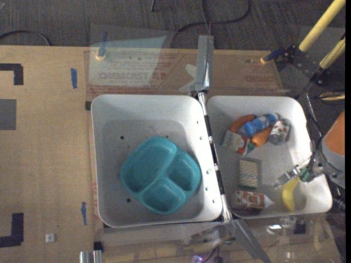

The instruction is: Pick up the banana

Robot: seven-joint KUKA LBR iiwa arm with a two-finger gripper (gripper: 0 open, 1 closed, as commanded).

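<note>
The pincer hangs low in the right bin, at its right side, with the banana directly beneath its tips and touching them. Whether it grips the fruit I cannot tell. A patterned box lies to its left, and a teal divided plate sits well off in the left bin.

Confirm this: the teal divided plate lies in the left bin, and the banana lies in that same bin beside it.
Wrong on one count. The teal divided plate lies in the left bin, but the banana lies in the right bin, near its lower right corner, as the camera view shows.
</note>
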